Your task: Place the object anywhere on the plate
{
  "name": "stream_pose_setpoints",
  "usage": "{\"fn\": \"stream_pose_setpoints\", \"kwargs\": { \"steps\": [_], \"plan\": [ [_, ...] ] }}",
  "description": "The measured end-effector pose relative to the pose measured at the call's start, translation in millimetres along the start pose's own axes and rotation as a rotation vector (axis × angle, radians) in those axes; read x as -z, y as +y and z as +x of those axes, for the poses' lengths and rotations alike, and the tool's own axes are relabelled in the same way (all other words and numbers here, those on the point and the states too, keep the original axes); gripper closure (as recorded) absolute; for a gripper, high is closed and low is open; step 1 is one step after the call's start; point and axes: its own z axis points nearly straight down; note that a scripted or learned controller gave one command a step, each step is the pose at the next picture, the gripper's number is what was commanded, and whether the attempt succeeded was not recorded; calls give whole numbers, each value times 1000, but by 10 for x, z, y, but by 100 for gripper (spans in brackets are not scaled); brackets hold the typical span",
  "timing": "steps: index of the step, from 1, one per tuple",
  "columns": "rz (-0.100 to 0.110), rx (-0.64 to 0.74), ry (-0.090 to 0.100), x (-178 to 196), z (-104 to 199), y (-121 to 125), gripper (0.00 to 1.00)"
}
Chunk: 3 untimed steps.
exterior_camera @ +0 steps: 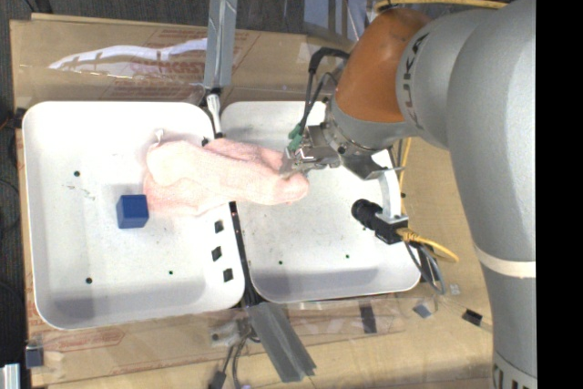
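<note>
White bins (55, 196), end effector (301, 161) touching pink cloth (214, 176), blue cube (132, 210)

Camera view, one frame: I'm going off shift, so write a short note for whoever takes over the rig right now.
Gripper: at the right end of the pink cloth; whether it grips is unclear.
Pink cloth: draped across the divider, part in the left bin, part in the right bin.
Blue cube: in the left bin, beside the cloth.
Done: no placement evident.
Left: I cannot make out a plate; find it, then place the object.
</note>
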Motion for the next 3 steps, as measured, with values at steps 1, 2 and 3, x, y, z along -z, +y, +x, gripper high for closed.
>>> {"fn": "stream_pose_setpoints", "kwargs": {
  "steps": [1,2,3],
  "plan": [
    [0,7,1,398,9,7,100],
    [2,413,1,352,501,80,100],
    [-1,818,-1,369,1039,195,100]
  ]
}}
